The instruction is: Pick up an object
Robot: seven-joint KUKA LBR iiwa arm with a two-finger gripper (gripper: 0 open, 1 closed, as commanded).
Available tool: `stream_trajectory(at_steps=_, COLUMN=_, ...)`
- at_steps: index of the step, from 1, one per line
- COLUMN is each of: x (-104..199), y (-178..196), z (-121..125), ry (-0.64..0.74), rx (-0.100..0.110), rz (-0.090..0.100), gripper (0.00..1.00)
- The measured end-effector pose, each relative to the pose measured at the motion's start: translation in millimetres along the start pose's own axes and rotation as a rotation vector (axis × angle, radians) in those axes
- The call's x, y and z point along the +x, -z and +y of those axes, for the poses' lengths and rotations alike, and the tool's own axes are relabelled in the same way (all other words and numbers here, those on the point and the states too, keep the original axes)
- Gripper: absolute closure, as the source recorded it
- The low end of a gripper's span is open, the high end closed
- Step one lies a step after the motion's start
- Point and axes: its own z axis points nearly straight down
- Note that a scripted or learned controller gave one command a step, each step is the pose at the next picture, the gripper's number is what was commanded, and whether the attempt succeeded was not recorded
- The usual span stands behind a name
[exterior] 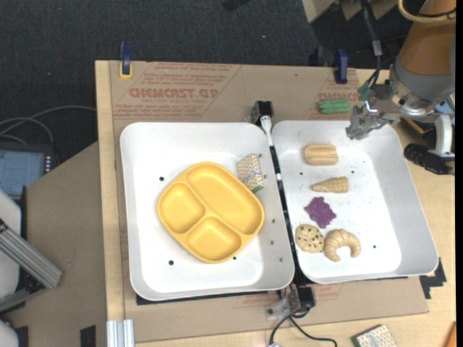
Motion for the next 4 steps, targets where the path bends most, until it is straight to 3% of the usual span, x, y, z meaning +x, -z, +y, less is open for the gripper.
stream_trajectory(at_steps=1, x=19.3, y=-0.4, z=-25.5, ry=0.002, rx=0.007, rz=0.002, gripper=1.00)
stream_trajectory(at_steps=3, x=22.2, y=3.0, z=-52.8, ry=0.000, rx=0.008, rz=0.002, gripper=1.00)
stream_trajectory(at_steps=4, x=12.1, y=11.5, z=-41.4, ry=0.001, rx=0.000, rz=-0.001, gripper=1.00)
